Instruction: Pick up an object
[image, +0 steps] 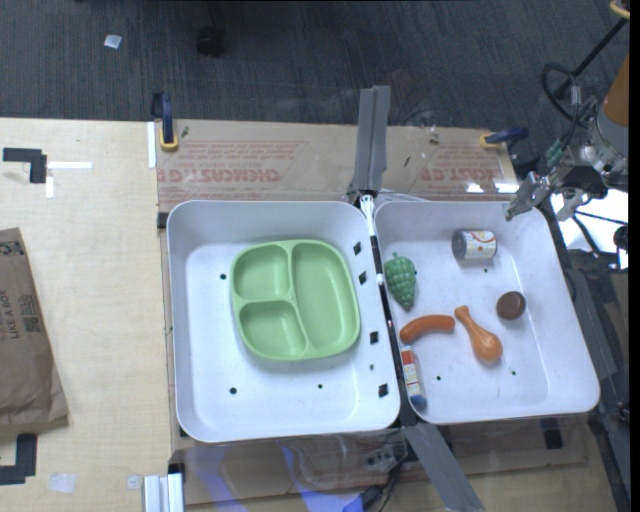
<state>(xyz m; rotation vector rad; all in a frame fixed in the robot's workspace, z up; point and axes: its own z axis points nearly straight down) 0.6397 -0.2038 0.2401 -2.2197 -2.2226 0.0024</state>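
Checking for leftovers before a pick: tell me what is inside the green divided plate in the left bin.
The green plate lies flat in the left bin, and all three of its compartments show bare green. The plate covers the bin floor beneath it, so anything under it cannot be seen.

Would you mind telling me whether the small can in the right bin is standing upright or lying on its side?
On its side: the can shows its long silver body and label, with one round end facing left.

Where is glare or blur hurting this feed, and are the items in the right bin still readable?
Camera view: bright washout at the right bin's right rim and beyond; the gripper at that bin's top right corner looks small and soft. The can, sausage, green toy and brown ball read clearly, with faint shadows.
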